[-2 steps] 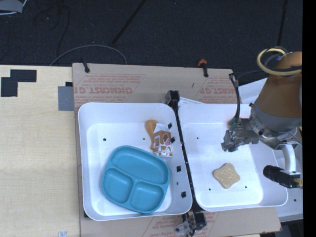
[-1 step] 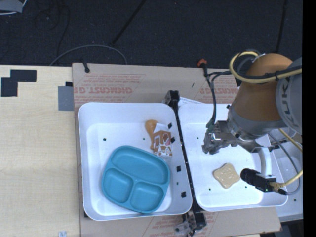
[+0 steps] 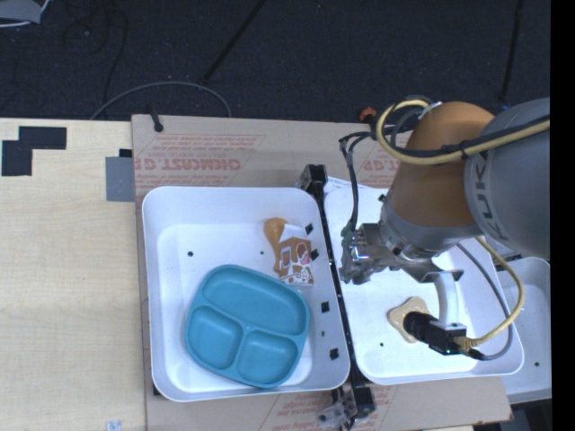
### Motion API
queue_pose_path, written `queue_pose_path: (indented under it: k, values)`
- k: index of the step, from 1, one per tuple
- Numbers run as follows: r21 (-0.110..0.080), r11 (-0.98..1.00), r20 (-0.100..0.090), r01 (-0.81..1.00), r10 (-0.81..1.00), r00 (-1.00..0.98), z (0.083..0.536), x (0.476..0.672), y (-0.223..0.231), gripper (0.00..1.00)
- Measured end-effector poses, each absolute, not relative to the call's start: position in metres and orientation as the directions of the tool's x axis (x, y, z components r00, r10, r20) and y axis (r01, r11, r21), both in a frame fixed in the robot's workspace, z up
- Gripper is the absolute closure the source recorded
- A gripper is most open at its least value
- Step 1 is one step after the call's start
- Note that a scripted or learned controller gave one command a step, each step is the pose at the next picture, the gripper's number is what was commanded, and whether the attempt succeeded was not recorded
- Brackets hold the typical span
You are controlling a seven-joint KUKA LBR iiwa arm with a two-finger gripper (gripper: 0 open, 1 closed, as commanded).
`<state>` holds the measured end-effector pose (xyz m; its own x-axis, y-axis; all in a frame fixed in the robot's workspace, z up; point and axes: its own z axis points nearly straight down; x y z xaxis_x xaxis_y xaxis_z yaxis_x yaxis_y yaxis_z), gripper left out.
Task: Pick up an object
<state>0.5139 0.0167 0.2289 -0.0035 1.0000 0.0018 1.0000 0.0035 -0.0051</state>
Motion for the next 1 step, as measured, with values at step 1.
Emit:
queue_pose_path:
  k: [1]
  values:
    - [-0.005,0.003,0.001,1.000,1.000,-0.003,0.2184,0.5178,0.0733,1.00]
